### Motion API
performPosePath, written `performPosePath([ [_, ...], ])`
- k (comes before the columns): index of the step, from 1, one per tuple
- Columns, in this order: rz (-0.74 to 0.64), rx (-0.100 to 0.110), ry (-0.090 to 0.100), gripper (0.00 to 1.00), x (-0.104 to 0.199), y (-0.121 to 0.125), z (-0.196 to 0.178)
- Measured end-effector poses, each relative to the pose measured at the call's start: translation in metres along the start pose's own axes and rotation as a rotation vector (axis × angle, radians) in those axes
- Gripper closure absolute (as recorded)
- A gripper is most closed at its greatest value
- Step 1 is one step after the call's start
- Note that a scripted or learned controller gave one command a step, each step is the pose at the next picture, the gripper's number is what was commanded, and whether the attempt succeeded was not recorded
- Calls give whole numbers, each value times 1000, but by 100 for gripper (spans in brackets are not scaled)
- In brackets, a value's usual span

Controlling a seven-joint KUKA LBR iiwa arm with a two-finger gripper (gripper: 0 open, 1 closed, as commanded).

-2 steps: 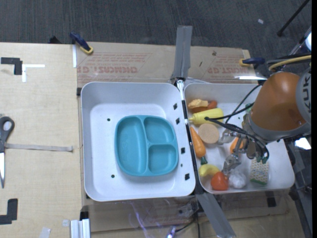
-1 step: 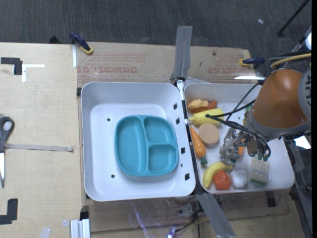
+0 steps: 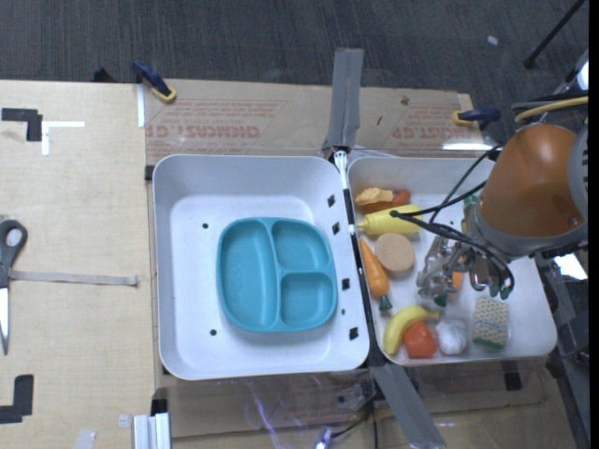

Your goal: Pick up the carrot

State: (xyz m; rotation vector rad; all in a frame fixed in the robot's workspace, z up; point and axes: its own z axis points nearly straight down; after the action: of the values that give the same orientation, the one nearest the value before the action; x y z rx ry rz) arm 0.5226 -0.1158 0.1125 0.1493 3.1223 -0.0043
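Note:
The carrot (image 3: 372, 267) is orange with a green stub at its near end. It lies along the left wall of the right bin (image 3: 533, 344), beside a round tan disc (image 3: 395, 253). My gripper (image 3: 437, 277) hangs low over the middle of the right bin, to the right of the carrot and apart from it. Cables and the orange wrist band (image 3: 533, 190) cover part of it. A small orange piece (image 3: 458, 275) shows right beside the gripper; I cannot tell what it is.
The right bin also holds a yellow corn cob (image 3: 388, 221), a bread-like piece (image 3: 379, 195), a banana (image 3: 407, 321), a red tomato (image 3: 421, 341), a white lump (image 3: 452, 338) and a patterned block (image 3: 490, 322). The left bin (image 3: 178, 251) holds a blue divided plate (image 3: 278, 274). Scissors (image 3: 9, 251) lie at far left.

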Motion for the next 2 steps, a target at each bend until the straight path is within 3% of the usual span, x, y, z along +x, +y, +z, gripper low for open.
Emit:
performPosePath([
  [2, -5, 3, -14, 100, -6, 1, -20],
])
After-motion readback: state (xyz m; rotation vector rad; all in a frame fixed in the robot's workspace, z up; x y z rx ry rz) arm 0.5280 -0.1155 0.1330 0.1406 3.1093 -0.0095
